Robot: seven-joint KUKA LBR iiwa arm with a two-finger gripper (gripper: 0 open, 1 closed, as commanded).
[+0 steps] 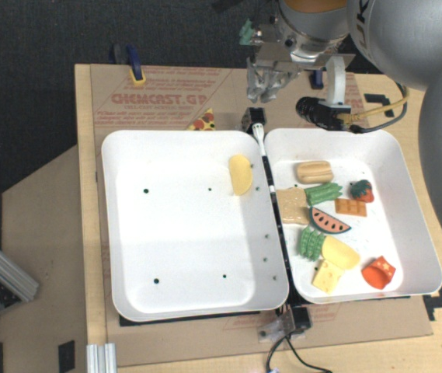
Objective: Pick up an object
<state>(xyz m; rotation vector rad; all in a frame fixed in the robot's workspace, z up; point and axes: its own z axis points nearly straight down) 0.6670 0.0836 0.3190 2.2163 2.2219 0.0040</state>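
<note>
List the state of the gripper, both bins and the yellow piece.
gripper, beyond the bins' far rims, over neither bin.
left bin, holding one thing only.
right bin, crowded with toy food.
yellow piece, lying by the left bin's right wall.

Lone toy (240, 174) in left bin (174, 243); toy pile (328, 221) in right bin (408, 208).

Robot lab or test bench, not a home. Grey robot arm (407, 22) over a printed cardboard sheet (166, 95) with a clamp (133, 62) at its far edge. One white bin (182, 239) beside a second bin (407, 208) holding plastic toy food (331, 221). Aluminium rail (3, 266) at left, loose cable (283, 348) at front.
</note>
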